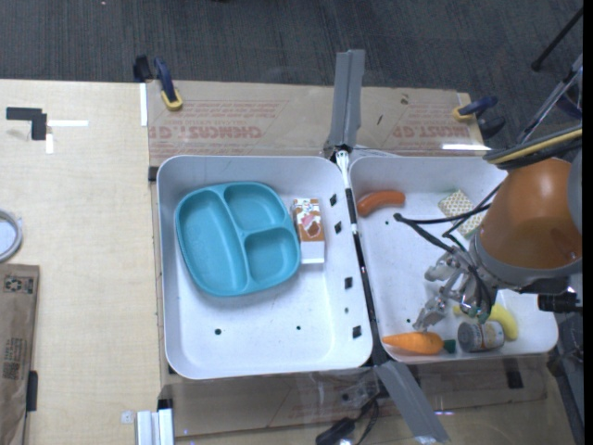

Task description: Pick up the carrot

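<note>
The metal two-finger gripper (434, 315) hangs low in the right-hand white bin (408, 258), its thin fingertips pointing down and to the left, a little above and just right of the orange carrot with a green stub end (414, 343); how far the tips stand apart is too small and cluttered to tell, and nothing shows between them. The carrot lies lengthwise along the near wall of that bin, at its lower left corner, with its green end pointing right. Just beside that end lies a small grey cylindrical can on its side (480, 336), and right of the can a yellow banana-shaped toy (503, 321) rests close under the wrist. The grey arm with its broad orange band (536, 213) comes in from the right and covers much of the bin's right half, with black cables looping from it across the bin floor. Toward the bin's far side lie a reddish-orange sausage-shaped piece (381, 200) near the left wall and a pale patterned sponge-like square (456, 203) to its right. The left-hand white bin (269, 332) holds a teal plastic plate with three compartments (237, 237), and a small printed carton in red and white (309, 222) sits just beside the plate's right edge. Both bins rest on brown cardboard (250, 123) on a light wooden bench (74, 248).
</note>
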You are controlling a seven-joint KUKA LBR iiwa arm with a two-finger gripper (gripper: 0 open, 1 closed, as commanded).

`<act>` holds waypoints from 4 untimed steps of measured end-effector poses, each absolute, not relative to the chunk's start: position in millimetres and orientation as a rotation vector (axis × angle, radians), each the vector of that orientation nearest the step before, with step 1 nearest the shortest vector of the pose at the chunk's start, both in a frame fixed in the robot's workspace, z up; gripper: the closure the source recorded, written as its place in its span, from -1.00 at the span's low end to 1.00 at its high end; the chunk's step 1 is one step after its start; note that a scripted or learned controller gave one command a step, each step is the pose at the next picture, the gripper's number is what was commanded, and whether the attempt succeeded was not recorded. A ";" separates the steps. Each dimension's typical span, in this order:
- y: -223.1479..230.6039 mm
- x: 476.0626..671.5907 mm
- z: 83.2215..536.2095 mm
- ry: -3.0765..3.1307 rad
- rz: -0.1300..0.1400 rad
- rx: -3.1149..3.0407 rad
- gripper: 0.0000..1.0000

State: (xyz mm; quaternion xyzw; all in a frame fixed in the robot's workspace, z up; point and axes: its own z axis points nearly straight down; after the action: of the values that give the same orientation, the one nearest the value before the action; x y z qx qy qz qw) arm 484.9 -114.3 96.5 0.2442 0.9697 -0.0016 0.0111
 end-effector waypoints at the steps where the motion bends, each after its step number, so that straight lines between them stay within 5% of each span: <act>1: -92.4 477.9 91.5 2.790 0.000 1.442 -1.00; 2: -122.8 478.0 110.5 3.002 0.000 0.918 -1.00; 4: -99.7 489.0 100.2 3.096 -0.006 -0.229 -1.00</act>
State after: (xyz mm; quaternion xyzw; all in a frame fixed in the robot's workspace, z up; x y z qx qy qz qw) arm 489.0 -99.7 100.2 -0.0736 0.9971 -0.0020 0.0187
